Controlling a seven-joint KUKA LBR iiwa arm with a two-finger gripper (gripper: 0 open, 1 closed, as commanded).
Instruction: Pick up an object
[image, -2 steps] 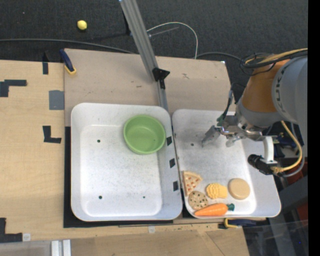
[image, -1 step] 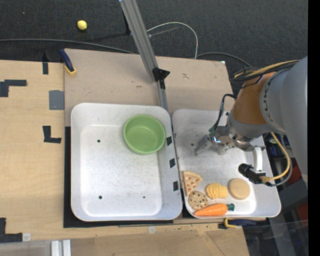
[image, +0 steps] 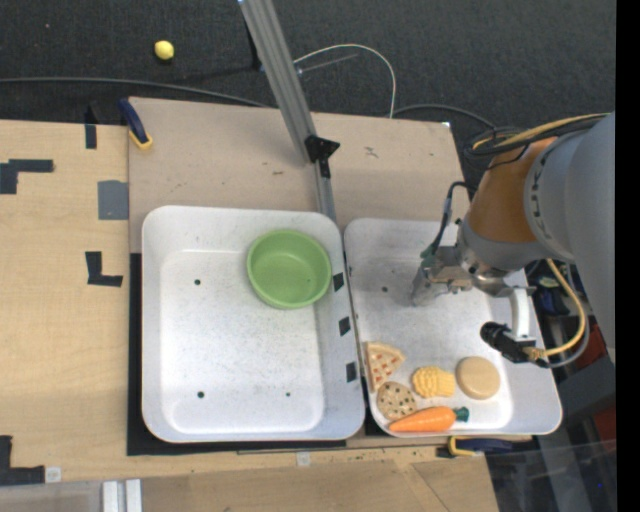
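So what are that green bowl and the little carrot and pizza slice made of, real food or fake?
Green bowl: looks like moulded plastic, one even matte green with a smooth rounded rim. Carrot: probably plastic or rubber toy food, flat uniform orange with a tidy green tip. Pizza slice: likely the same, with crisp edges and painted-looking spots. None looks real, though this view can't settle it.

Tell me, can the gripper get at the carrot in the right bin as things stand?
Probably yes. The gripper is over the same bin, and the carrot lies uncovered at the near wall, though that wall and the cookie crowd it.
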